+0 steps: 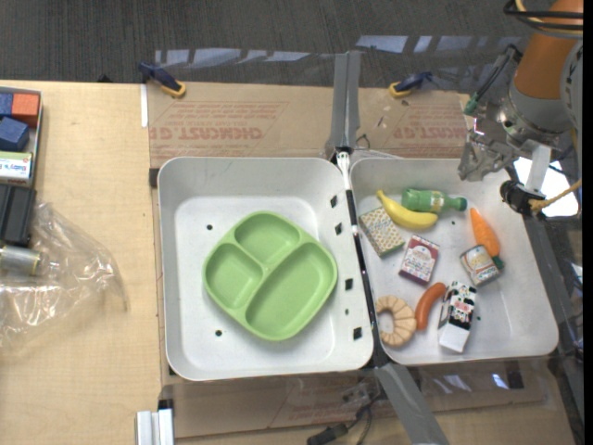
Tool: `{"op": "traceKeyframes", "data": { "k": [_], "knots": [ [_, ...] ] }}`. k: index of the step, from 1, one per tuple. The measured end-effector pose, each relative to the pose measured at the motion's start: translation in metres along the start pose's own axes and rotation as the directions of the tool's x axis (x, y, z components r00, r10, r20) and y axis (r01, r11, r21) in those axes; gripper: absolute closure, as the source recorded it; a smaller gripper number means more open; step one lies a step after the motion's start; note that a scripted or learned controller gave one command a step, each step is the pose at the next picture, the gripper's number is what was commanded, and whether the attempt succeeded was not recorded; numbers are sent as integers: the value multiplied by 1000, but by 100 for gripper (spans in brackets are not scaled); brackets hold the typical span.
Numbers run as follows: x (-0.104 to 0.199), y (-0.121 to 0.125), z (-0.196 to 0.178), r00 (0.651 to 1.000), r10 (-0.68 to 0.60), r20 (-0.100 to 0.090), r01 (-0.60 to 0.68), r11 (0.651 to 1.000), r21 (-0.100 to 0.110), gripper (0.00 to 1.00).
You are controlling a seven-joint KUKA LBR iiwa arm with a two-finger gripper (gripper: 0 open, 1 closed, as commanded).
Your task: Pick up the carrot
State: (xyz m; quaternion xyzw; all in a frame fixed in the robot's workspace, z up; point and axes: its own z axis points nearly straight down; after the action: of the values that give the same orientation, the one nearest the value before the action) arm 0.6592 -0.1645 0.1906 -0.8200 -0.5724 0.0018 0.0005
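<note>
Carrot (484,232) lying near right wall of right bin (519,346), beside small can (479,265). Jaws (480,163) above bin's back right corner, nothing grasped; spread cannot be told.

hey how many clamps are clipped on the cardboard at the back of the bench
2. One clamp grips the cardboard's far left corner; the other clamp sits behind the right bin. The arm may hide more.
</note>
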Motion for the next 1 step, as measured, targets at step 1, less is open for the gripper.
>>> {"op": "traceKeyframes", "data": {
  "k": [1],
  "knots": [
    [21,-8,76,999,53,0,-53,999,0,100]
  ]
}}
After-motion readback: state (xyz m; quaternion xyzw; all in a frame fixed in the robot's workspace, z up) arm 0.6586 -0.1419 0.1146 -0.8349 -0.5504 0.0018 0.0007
